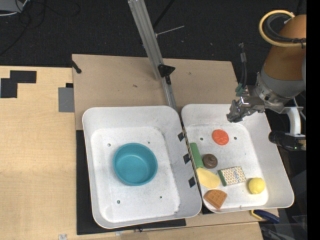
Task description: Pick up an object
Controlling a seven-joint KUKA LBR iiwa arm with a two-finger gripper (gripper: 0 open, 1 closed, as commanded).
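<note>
In the camera view, the grey arm with its orange band is reaching in from the right of the frame, and its two-finger gripper is hanging over the upper left corner of the right-hand shallow white bin. Nothing is showing between the jaws, and whether they are spread or pressed together I cannot tell at this size. So the pick appears not yet made: by my judgement the descent, the grasp and the lift are all still left.

The candidates are lying in that right bin. A flat round orange-red piece is sitting nearest, just below and left of the gripper. Lower down are a green stick along the left wall, a dark brown round lump, a pale yellow piece, a patterned rectangular packet, a yellow ball and a tan waffle-like piece.

The left white bin is holding a teal round bowl. Both bins are resting on a pale wooden counter, with a grey metal rail slanting up toward dark flooring strewn with cables.
</note>
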